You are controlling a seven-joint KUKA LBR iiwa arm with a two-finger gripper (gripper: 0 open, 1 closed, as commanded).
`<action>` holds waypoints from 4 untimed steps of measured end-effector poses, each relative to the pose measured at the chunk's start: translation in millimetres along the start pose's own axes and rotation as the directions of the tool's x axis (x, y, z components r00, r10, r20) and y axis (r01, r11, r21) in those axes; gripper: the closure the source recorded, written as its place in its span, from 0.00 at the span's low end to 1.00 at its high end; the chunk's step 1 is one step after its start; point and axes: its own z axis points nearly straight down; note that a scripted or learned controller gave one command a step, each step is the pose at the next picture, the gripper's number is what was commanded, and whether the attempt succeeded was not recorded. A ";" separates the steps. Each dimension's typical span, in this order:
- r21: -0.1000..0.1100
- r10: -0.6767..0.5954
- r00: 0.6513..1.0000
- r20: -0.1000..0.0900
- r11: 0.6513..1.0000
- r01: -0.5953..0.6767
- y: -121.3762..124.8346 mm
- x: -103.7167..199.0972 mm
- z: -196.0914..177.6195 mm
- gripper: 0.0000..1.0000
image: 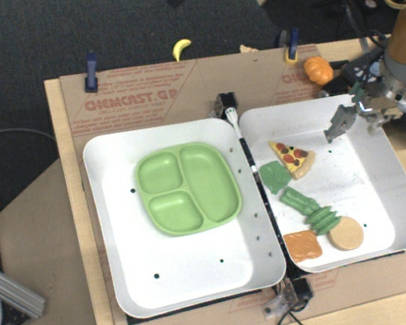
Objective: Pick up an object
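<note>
The right bin [381, 190] holds a pizza slice [292, 157], a green leafy piece [274, 176], a green ridged vegetable [310, 209], an orange square [302, 244] and a tan round cookie [347, 234]. My gripper [344, 120] hangs over the bin's back right part, to the right of the pizza slice and apart from it. One dark finger [338, 124] points down and to the left. Nothing shows between the fingers.
The left bin [122, 233] carries a green divided plate [189, 188]. An orange toy [318, 70] and a yellow banana [181, 47] lie on the cardboard behind the bins. Blue clamps [90, 72] grip the board's back edge. Cables run along the divider between the bins.
</note>
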 end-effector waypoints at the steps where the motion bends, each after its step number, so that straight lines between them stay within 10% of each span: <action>1: -0.007 -0.008 1.000 0.000 1.000 0.008 76.6 68.2 68.8 0.00; 2: -0.009 0.001 1.000 0.003 1.000 -0.001 28.1 70.3 114.1 0.00; 3: -0.012 0.001 1.000 0.007 1.000 -0.001 28.4 69.6 103.8 1.00; 4: -0.023 -0.004 1.000 0.003 1.000 0.004 67.8 125.6 -325.9 1.00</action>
